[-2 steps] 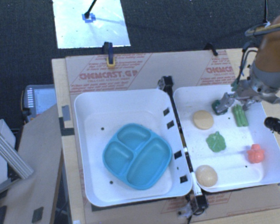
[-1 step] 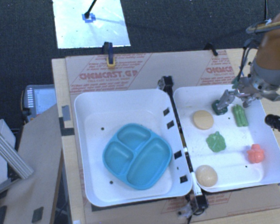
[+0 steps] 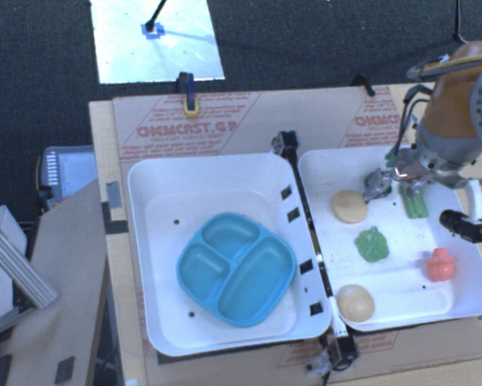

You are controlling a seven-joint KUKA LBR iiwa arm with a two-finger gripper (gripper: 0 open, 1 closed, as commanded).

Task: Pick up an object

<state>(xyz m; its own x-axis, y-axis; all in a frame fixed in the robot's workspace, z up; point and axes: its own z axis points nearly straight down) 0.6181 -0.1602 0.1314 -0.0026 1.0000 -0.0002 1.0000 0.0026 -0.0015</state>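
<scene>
Here the worktop [image 3: 242, 116] carries two white bins side by side. The left bin [image 3: 151, 184] holds a blue divided plate [image 3: 235, 267] lying flat near its middle. The right bin [image 3: 324, 170] holds the small items: a tan round piece [image 3: 350, 206] toward the far left, a green leafy piece [image 3: 371, 244] near the middle, a second tan round piece [image 3: 355, 302] at the near left corner, an orange piece [image 3: 440, 265] to the near right, and a green stick [image 3: 415, 202] toward the far right.

The arm [image 3: 462, 107] comes in from the right, over the far part of the right bin. The gripper [image 3: 396, 178] sits low there, and whether it is wide or narrow I cannot tell; nothing is seen held in it.

The relation that matters: the green stick lies just on the near side of the gripper, almost under it, its long axis running far to near. The far tan piece lies just to the gripper's left. These two are the closest candidates, in my judgement; the others are farther off toward the near edge.
</scene>
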